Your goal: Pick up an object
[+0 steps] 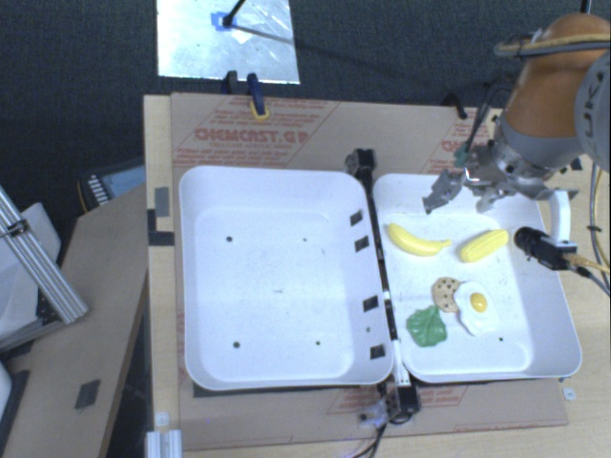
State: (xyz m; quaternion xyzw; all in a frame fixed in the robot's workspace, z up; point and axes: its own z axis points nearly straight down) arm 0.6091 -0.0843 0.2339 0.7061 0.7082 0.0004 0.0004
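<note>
A dark carpeted floor surrounds a bench topped with printed brown cardboard [286, 127], on which two shallow white bins sit side by side, joined along their inner edges by black clips. The left bin [277, 275] is smooth moulded plastic with rounded corners and a few small dark holes in its floor. The right bin [544, 351] carries the toy foods.

The gripper [441, 197] hangs above the upper part of the right bin, over its far-left corner; whether it is open or closed cannot be told from this slant, and nothing is visibly held in it. It stands apart from every item below.

A curved yellow banana [416, 240] lies just below the gripper, with a stubby yellow corn cob [484, 245] to its right. Nearer the front lie a speckled brown cookie [444, 293], a glossy fried egg [474, 307] touching it, and a crinkled green lettuce leaf [426, 325].

The arm [554, 84] enters from the right, its orange band high and its grey wrist angled down and leftward.
</note>
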